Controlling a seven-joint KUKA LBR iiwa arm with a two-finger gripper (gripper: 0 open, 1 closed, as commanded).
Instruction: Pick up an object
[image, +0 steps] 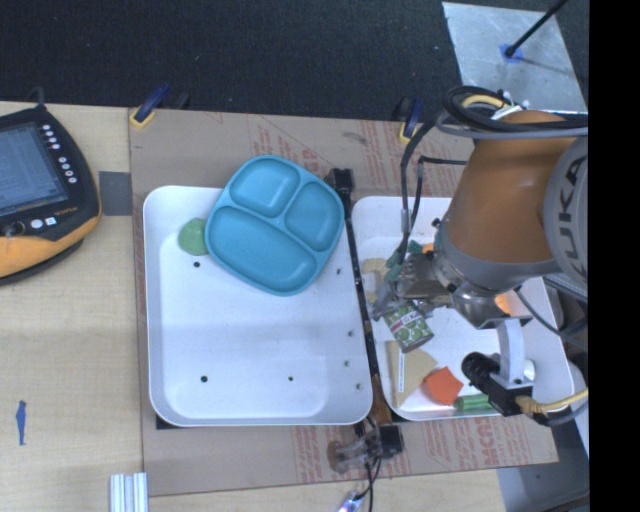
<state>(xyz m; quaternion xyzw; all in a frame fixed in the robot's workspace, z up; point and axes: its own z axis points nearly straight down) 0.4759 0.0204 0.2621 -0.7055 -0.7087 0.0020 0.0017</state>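
Two white bins (160, 330) — one blue tray (275, 225), one green disc (192, 236).

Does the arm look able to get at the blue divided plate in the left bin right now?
Probably yes. The blue divided plate lies uncovered at the top of the left bin, nothing on it. The arm hangs over the right bin and would have to cross the divider.
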